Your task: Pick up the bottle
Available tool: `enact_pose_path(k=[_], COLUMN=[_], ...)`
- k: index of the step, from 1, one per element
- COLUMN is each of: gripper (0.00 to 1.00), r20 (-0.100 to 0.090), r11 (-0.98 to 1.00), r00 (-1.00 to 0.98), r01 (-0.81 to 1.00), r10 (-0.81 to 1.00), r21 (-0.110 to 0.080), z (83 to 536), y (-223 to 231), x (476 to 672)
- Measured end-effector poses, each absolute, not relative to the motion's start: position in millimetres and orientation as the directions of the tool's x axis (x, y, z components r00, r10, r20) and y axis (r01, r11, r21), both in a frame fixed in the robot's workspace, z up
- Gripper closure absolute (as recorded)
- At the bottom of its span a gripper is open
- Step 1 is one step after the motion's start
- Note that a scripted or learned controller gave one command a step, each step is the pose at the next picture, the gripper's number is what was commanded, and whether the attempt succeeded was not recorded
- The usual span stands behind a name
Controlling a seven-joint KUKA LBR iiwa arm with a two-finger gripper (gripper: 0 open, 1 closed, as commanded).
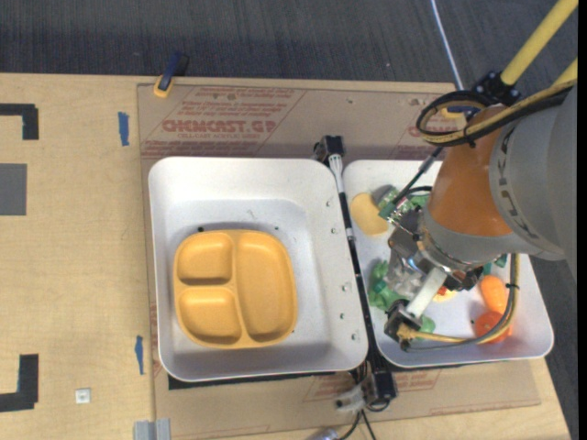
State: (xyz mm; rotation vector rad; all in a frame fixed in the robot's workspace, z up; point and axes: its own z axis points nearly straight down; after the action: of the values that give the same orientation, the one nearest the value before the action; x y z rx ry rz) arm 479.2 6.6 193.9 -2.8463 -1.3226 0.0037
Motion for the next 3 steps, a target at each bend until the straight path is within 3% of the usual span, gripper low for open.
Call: enact_pose_path(k=[1,2,3], gripper=[1.00,1.00,0.00], r20=[0.000,0.001,0.002], r11=[-0.504,-0.368,-0.367], r00=[0.504,0.368,0.367], r01=[0.864,0.930,0.930], r10=[0.864,0.930,0.930], r21=[-0.002,-0.001,0.003], z=[116.7,86.6,86.4], y=[-96.4,-91.6,-91.2], x=[478.7,479.5,480.7])
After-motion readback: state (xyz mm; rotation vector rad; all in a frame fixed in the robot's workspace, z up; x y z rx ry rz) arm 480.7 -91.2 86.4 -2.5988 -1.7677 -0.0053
